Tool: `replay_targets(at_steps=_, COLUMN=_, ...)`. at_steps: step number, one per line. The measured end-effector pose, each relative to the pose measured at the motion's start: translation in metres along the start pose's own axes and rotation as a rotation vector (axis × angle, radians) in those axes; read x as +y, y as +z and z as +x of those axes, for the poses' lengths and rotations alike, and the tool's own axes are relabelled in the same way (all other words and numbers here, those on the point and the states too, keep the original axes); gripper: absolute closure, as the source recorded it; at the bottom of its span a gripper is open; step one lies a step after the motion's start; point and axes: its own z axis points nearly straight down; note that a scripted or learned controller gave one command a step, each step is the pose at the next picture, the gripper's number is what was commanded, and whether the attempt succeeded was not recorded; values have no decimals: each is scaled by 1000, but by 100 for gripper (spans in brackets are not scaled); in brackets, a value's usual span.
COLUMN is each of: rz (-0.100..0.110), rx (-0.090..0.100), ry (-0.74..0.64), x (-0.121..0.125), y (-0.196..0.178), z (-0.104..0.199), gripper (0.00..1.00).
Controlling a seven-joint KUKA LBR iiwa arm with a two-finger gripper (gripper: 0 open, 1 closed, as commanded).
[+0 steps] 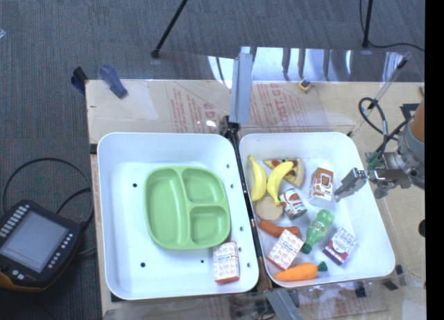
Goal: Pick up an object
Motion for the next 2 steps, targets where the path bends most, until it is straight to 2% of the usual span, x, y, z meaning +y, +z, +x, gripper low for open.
replay_targets(at_steps=1, rz=-3, rx=0, ry=-169, x=65, y=191, z=-29, gripper=0)
replay_targets(at_steps=2, rz=-6, rx=4, ry=-71, x=134, y=190, z=-56, gripper=0)
